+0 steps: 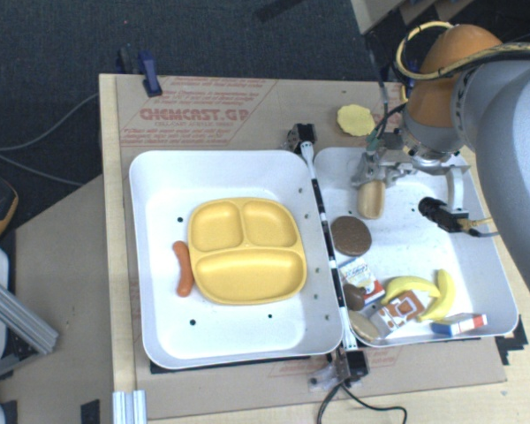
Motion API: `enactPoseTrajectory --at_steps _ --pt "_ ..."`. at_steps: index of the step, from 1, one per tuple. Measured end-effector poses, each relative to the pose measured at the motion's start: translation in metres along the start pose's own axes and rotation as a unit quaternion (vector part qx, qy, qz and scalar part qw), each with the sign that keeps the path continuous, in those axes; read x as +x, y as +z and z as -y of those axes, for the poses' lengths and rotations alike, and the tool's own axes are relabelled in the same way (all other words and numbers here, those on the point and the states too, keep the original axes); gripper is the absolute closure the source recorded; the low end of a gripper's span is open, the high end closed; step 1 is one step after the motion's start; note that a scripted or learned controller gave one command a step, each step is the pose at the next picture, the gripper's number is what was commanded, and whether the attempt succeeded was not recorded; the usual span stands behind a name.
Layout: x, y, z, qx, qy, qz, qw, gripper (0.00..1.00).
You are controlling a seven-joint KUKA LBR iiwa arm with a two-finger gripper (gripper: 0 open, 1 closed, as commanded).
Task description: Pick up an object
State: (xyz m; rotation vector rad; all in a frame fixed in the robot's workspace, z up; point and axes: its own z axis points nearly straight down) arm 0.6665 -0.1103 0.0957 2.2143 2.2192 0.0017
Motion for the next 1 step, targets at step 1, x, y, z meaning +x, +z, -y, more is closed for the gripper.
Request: enactPoseTrajectory --at_steps 1 --pt "0.0605 -0.0958 0.0524 0.001 -0.002 -0.004 1.0000 1.00"
